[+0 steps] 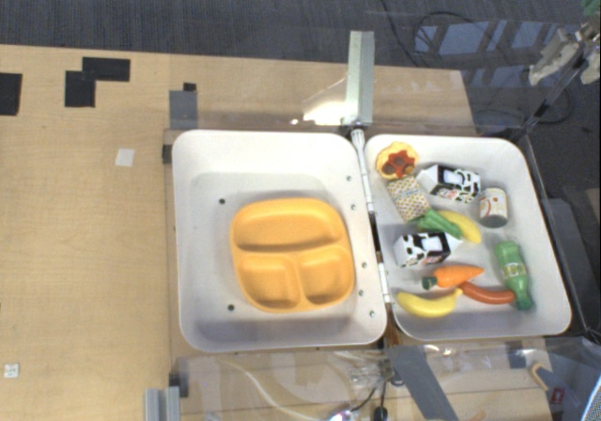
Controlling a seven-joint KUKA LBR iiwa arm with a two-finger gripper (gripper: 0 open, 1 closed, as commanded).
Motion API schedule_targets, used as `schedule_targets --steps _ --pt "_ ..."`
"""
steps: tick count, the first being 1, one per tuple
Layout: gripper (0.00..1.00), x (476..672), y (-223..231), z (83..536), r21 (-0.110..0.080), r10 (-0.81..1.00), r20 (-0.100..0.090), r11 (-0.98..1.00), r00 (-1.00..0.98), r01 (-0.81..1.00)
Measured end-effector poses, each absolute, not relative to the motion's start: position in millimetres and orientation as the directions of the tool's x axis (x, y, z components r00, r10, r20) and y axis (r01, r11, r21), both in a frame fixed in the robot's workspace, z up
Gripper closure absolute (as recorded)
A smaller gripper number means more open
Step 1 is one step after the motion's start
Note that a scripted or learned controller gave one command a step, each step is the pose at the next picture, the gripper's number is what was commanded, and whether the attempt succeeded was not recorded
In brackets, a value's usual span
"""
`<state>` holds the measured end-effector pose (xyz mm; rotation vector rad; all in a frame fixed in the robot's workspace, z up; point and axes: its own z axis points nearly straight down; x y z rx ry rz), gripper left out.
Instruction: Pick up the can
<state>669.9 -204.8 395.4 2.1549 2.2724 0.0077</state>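
My arm's gripper (566, 54) sits blurred at the view's top right, beyond the right bin's far right corner, its wrist out of frame.

grey can (494, 207), on its side, right bin

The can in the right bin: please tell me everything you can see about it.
The can is small and silvery grey, and looks like metal. It lies on its side, with one round pale end turned toward the camera. It rests on the floor of the right bin, in the upper right part, near the right wall. The black-and-white carton lies just left of it, very close or touching; which one is unclear. The green bottle lies below it, apart.
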Motion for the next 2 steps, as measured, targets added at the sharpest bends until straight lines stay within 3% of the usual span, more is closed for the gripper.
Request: schedule_targets --steps 1,2 --pt "1.00 671.5 -202.6 408.4 0.017 0.998 -0.007 0.061 -0.060 0.998" --pt "1.00 669.9 -203.4 437.8 0.008 1.000 -0.002 0.027 -0.027 1.000"
